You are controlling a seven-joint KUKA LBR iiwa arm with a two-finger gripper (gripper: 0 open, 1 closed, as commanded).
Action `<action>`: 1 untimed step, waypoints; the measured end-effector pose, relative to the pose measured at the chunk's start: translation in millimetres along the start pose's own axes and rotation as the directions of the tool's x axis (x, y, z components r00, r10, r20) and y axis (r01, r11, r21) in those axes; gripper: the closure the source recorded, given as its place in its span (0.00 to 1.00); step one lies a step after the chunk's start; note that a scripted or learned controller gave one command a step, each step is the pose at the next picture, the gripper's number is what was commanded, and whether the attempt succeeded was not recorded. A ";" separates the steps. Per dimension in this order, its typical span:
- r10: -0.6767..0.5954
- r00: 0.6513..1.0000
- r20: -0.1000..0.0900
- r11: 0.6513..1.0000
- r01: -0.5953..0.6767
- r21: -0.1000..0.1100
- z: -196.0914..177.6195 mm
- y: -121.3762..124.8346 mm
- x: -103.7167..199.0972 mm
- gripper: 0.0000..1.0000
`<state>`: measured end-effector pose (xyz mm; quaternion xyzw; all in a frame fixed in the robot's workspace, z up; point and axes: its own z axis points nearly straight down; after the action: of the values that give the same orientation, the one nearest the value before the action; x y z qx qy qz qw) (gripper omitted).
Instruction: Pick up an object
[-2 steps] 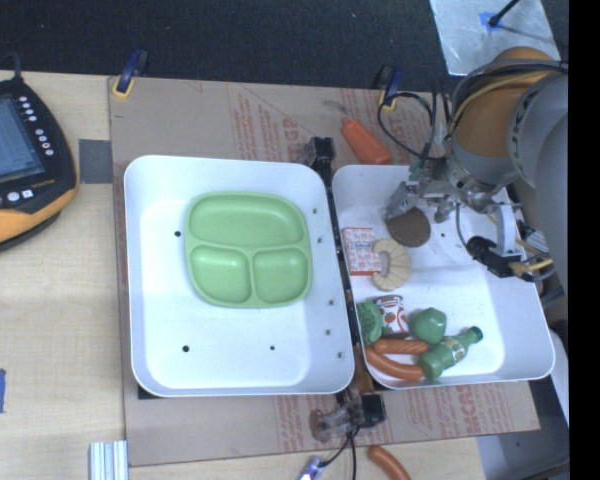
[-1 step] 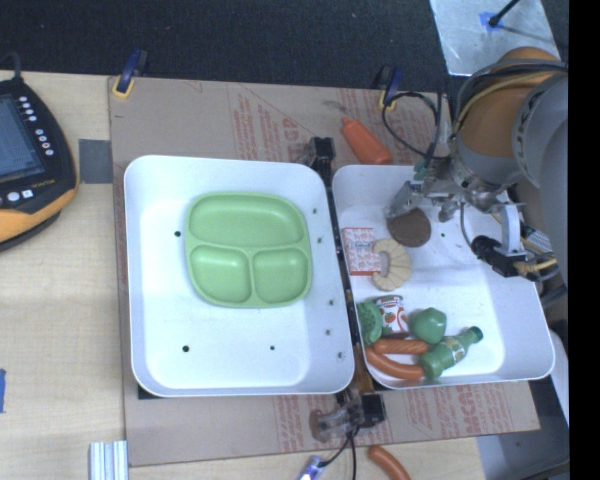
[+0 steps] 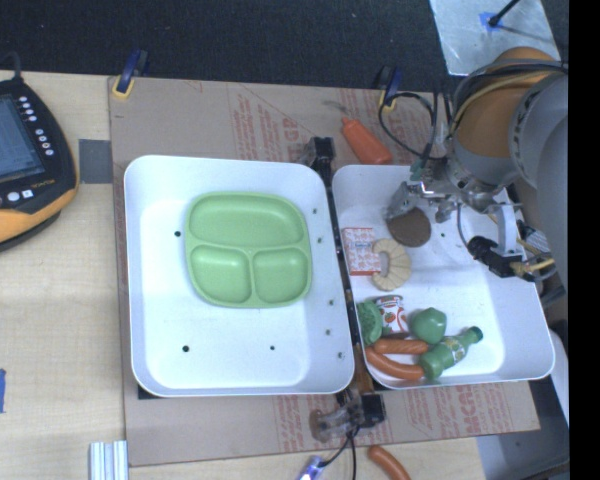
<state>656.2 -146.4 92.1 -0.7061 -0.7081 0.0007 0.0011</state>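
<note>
My gripper (image 3: 412,206) hangs over the upper middle of the right bin (image 3: 525,343), reaching in from the right. Directly beneath its tip is a dark brown round object (image 3: 412,231); I cannot tell whether that object is held or lying on the bin floor. Just below it are a tan scalloped piece (image 3: 391,264) and a red-and-white packet (image 3: 358,250). Toward the bin's front lie a red-and-green can (image 3: 387,318), a green pepper (image 3: 429,323), an orange sausage (image 3: 392,355) and a green bottle (image 3: 450,348).
The left bin (image 3: 155,338) holds a green divided plate (image 3: 248,248). An orange carrot (image 3: 365,141) lies on the cardboard behind the bins. A control pendant (image 3: 15,163) sits at the far left. Cables loop around the wrist near the right bin's back edge.
</note>
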 end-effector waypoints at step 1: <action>-0.002 1.000 0.001 1.000 0.002 -0.005 -12.0 1.3 -0.7 1.00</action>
<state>657.5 -147.0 104.1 -0.7053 -0.7089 -0.0006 -0.0009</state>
